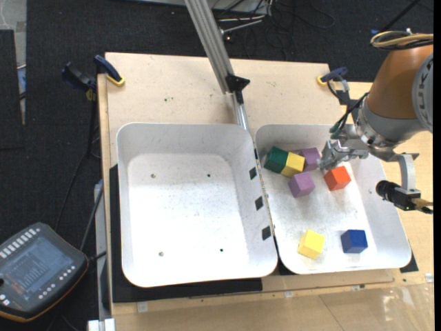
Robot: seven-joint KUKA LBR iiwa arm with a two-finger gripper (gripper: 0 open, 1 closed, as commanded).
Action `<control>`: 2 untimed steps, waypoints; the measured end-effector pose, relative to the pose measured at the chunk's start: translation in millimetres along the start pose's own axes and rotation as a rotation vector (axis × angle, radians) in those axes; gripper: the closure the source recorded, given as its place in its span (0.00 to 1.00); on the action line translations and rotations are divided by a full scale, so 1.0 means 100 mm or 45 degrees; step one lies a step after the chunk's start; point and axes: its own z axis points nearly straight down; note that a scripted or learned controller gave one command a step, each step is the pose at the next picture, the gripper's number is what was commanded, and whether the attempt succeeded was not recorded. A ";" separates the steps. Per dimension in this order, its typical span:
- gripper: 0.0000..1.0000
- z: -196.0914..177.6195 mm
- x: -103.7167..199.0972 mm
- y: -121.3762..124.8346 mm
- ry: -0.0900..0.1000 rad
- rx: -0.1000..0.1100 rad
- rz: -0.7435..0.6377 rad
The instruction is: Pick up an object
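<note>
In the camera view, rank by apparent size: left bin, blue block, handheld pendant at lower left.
1. Left bin, by far the largest.
2. Pendant, partly cut off by the frame edge.
3. Blue block, smallest.
The pendant may sit nearer the camera, but the order looks safe.

I find no text, label, brand, number or sign that I can read. The handheld control pad (31, 271) at the lower left has a lit screen with rows of what may be writing, but it is too small and blurred for me to make out any character.
</note>
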 end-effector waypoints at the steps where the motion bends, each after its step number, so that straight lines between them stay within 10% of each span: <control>1: 1.00 -0.45 -0.01 0.07 -0.001 0.000 -0.001; 2: 1.00 -0.94 -0.01 0.09 -0.001 -0.001 -0.001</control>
